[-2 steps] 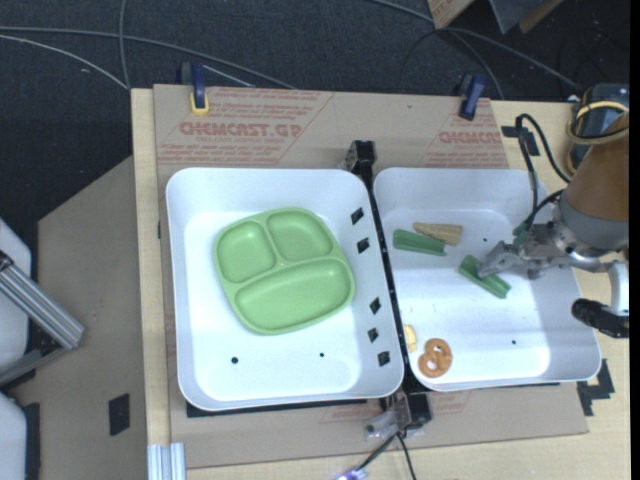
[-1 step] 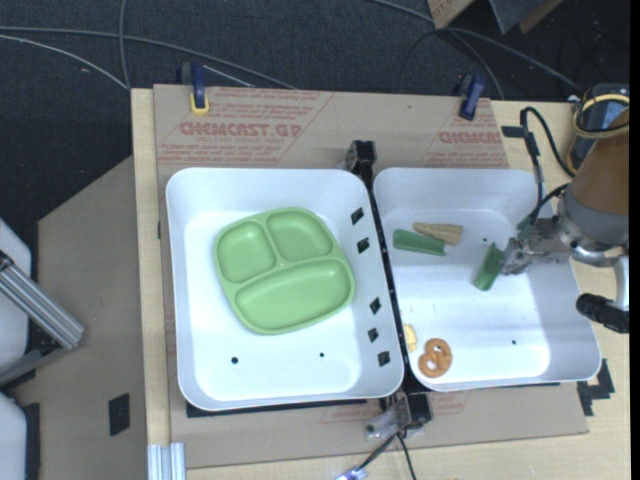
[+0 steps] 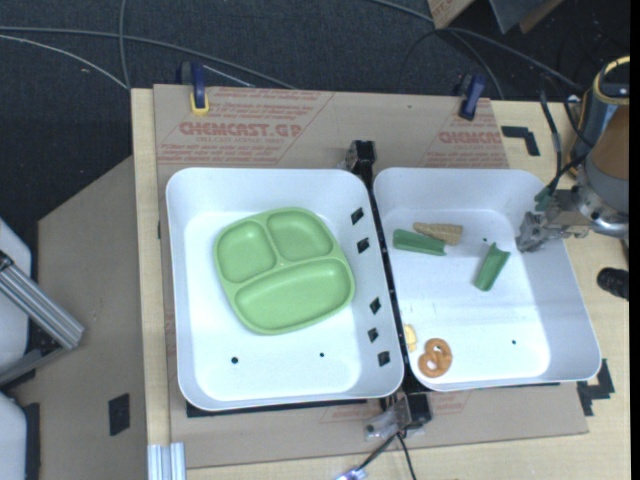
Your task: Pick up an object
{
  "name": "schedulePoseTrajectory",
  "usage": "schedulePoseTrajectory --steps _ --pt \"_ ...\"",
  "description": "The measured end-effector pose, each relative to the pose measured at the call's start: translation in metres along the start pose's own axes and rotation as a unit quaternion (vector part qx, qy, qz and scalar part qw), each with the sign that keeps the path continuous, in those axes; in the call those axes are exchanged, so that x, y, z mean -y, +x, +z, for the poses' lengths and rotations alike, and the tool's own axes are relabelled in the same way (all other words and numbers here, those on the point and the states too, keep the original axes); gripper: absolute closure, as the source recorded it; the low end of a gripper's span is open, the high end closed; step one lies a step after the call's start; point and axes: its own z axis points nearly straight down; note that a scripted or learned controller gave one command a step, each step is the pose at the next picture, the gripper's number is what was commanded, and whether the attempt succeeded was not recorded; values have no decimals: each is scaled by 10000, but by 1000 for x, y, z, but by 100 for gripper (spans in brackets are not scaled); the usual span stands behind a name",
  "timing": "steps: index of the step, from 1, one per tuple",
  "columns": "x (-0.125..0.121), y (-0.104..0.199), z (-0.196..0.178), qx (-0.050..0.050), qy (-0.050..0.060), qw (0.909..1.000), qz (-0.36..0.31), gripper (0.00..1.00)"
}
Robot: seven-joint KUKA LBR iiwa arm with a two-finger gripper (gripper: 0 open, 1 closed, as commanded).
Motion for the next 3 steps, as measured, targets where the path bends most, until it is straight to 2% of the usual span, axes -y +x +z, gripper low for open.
schedulePoseTrajectory --steps 2,3 --pt "4 7 -100 1 -3 10000 2 100" --pt "14 59 -86 -28 45 10000 -14 100"
